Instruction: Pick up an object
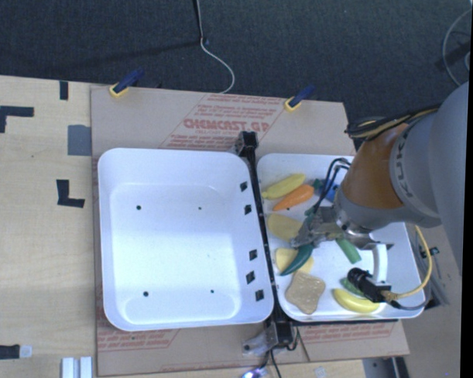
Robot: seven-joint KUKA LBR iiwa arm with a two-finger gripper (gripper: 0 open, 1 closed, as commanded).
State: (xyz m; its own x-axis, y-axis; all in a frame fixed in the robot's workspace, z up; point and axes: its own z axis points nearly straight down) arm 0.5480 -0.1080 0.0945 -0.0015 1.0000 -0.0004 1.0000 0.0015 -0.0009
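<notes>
A green pepper (pixel 300 260) lies in the right bin (pixel 408 252), just below-left of the gripper (pixel 311 233), its long axis slanting from lower left to upper right. The arm (pixel 392 178) reaches in from the right, wrist angled down-left. Whether the gripper is open or closed, I cannot tell.

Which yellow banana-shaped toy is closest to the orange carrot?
The yellow banana-shaped toy at the far end of the right white bin, lying against the orange carrot toy. The other yellow banana lies at the near edge.
</notes>
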